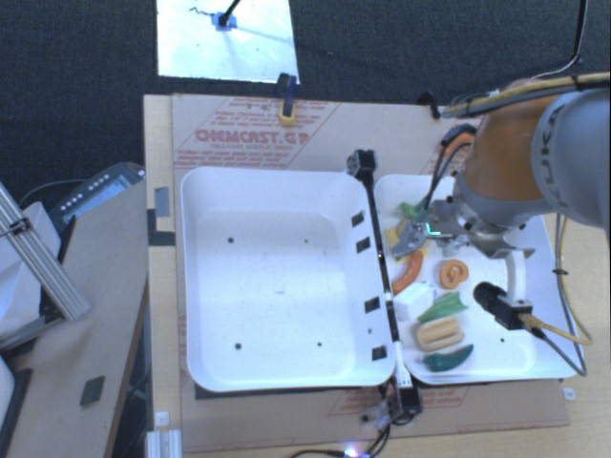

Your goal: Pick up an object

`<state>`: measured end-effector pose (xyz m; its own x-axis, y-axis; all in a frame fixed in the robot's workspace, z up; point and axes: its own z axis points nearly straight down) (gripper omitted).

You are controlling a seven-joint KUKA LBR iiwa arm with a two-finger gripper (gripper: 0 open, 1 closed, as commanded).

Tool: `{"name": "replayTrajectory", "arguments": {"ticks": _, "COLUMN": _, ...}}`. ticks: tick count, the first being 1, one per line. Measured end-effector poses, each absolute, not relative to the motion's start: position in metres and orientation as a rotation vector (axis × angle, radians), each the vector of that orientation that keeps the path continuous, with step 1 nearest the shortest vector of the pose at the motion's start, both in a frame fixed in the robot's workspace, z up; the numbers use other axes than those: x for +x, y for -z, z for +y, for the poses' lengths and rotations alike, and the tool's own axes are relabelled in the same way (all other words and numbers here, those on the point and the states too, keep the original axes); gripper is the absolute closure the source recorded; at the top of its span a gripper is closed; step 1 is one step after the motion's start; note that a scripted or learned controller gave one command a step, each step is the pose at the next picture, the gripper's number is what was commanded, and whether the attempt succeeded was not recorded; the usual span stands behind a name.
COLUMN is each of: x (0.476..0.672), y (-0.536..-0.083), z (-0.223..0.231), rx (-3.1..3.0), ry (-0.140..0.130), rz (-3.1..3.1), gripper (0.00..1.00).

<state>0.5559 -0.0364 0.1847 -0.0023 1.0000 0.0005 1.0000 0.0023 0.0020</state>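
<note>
Reaching in from the right, the grey arm with its shiny orange band hangs low over the right bin. Its gripper sits by curvy plastic toy food: a red chili, an orange ring, a tan bun, a dark green pepper. I cannot tell its grip. The smooth left bin lies beside.

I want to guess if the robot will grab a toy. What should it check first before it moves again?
1. Objects to pick lie in the right bin: ok; an orange ring, a red chili, a tan bun, a dark green pod.
2. Gripper is over the right bin: ok, near its upper left corner.
3. Gripper already holds something: cannot tell.
4. Fingers open wide enough: cannot tell.
5. Pieces have room between them: not ok, the lower ones crowd together.
</note>
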Motion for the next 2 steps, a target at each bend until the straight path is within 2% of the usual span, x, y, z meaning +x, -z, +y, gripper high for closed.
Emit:
{"name": "replayTrajectory", "arguments": {"ticks": 1, "x": 0.579, "y": -0.079, "z": -0.088, "rx": 2.225, "ry": 0.006, "rz": 2.220, "gripper": 0.00}}
{"name": "replayTrajectory", "arguments": {"ticks": 2, "x": 0.581, "y": -0.095, "z": -0.085, "rx": 2.218, "ry": -0.003, "rz": 2.222, "gripper": 1.00}}
